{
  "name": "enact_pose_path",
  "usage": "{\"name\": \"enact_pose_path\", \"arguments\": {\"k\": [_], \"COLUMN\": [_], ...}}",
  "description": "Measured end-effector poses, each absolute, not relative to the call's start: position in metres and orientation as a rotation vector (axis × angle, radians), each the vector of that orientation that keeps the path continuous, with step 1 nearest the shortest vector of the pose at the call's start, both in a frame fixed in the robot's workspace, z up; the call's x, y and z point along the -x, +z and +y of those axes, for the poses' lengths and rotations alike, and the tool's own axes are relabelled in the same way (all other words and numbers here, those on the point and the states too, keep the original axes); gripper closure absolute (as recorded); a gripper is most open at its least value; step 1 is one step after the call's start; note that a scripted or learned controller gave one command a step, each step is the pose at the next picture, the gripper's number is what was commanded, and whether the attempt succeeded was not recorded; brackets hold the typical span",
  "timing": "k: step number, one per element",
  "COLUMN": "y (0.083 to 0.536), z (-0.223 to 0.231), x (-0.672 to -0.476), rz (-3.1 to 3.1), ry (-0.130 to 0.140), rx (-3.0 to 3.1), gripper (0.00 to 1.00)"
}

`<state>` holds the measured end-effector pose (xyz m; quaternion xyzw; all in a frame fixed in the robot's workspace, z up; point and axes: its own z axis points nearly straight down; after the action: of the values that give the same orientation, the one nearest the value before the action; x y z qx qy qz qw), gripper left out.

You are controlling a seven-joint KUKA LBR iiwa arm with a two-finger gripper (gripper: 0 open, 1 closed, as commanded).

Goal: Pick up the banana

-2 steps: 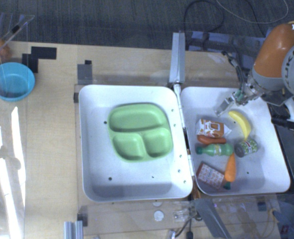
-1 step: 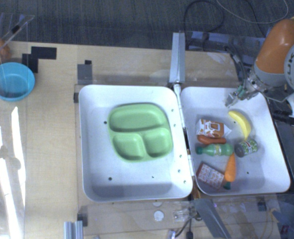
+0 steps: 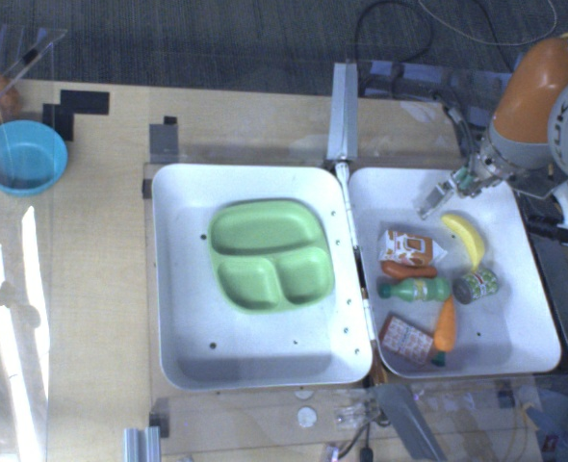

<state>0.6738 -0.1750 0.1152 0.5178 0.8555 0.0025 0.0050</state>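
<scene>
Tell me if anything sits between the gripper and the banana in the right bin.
Nothing visible does. The gripper hangs over the upper part of the right bin, and the banana lies just below and to its right with bare bin floor between them. The small carton sits left of the banana, off that path.
</scene>
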Motion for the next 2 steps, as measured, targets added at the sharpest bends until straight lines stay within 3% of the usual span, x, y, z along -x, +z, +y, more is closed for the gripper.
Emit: {"name": "enact_pose_path", "arguments": {"k": [1,2], "y": [0.086,0.102], "z": [-0.174,-0.171], "x": [-0.665,-0.672], "rz": [2.791,2.772], "ry": [-0.014,0.004], "rx": [-1.468,-1.452], "gripper": [0.0,1.0]}}
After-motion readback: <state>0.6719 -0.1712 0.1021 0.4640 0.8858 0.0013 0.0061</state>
